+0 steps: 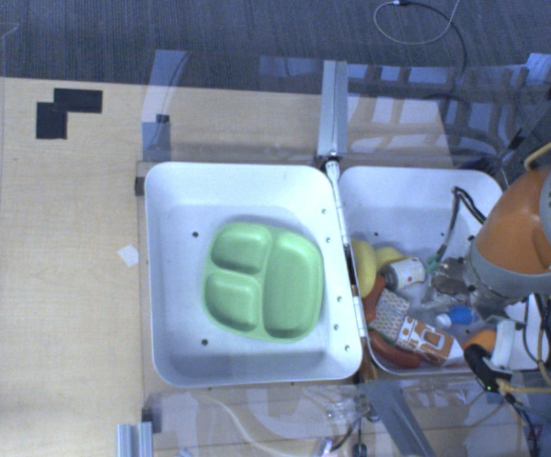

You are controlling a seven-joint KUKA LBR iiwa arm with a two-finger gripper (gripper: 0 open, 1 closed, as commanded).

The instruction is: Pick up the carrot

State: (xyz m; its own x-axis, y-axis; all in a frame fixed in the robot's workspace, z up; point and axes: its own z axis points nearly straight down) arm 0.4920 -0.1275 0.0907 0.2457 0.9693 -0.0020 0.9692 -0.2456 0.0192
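A: Looking for the carrot (482, 335) first. Where do you place it?

B: In the right bin (399, 198), toward its near right corner. There is a small orange shape there, just beside a blue object (461, 316) and partly under the arm (527, 231). I judge it to be the carrot, though little of it shows.

A: And the hand (446, 288)?

B: It hangs low over the clutter in that same bin, between a small can (405, 272) and the blue object. The wrist hides it, so I cannot tell whether it is open or closed, and I see nothing held in it.

A: So what makes a good pick here?

B: Centring on the orange shape, not on the heap. The hand looks set to the left of the carrot, nearer the can and the printed packet (418, 336), so it probably needs to shift toward the bin's near right corner before going down.

A: Any hazards?

B: Crowding. The banana (370, 255), can and packet lie close together, and a careless descent could catch the blue object instead. The bin wall is also near, so I would align the grasp across the carrot's narrow width and descend straight.

A: The left bin (180, 208)?

B: It holds a green plate (265, 279), well apart, and plays no part in this. The worktop (66, 255) matters no more.
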